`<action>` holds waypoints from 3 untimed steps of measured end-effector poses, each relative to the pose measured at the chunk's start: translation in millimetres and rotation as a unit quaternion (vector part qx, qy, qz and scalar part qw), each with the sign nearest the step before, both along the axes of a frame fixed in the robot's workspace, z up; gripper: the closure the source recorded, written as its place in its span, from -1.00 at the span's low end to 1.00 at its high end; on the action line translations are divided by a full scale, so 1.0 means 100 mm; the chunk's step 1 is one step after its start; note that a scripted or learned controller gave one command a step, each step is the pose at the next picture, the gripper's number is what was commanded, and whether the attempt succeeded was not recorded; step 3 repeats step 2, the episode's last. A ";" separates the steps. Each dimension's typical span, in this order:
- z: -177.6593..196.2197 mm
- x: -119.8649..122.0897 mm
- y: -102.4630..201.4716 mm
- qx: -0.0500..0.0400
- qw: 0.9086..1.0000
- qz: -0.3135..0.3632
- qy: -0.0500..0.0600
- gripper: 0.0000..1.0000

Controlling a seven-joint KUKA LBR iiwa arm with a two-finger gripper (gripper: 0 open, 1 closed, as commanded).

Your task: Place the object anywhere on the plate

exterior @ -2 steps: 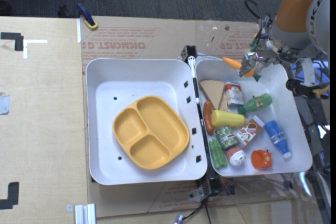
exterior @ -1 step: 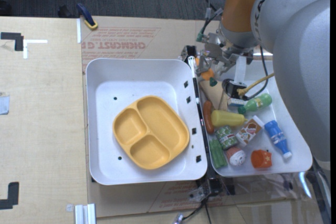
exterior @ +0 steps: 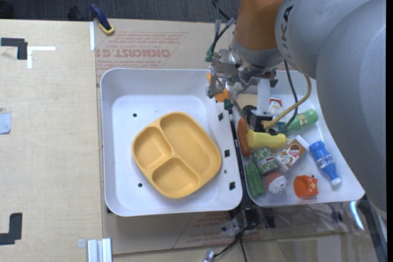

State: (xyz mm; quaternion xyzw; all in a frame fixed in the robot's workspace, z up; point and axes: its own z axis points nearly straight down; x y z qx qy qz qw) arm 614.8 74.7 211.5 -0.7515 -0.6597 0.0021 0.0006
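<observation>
A yellow plate [exterior: 177, 153] with three compartments lies in the left white bin [exterior: 113, 132], slightly right of its middle. My gripper [exterior: 219, 88] hangs over the wall between the two bins, above and right of the plate's far corner. It is shut on a small orange object [exterior: 219, 94], which shows between the fingers, lifted off the bin floor. The grey arm with its orange band [exterior: 264, 9] covers the far part of the right bin.
The right bin [exterior: 344, 190] holds several toys: a green bottle [exterior: 302, 119], a yellow piece [exterior: 268, 139], a blue bottle [exterior: 324, 161], an orange toy [exterior: 305, 187], a small carton [exterior: 293, 153] and a green vegetable [exterior: 252, 178]. Cardboard [exterior: 147, 49] lies behind the bins.
</observation>
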 end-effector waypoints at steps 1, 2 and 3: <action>-0.01 -0.25 0.55 0.000 1.000 0.019 0.000 1.00; -0.01 -0.25 0.55 0.000 1.000 0.018 0.000 -1.00; -0.01 -0.25 0.55 0.000 1.000 0.018 0.000 -1.00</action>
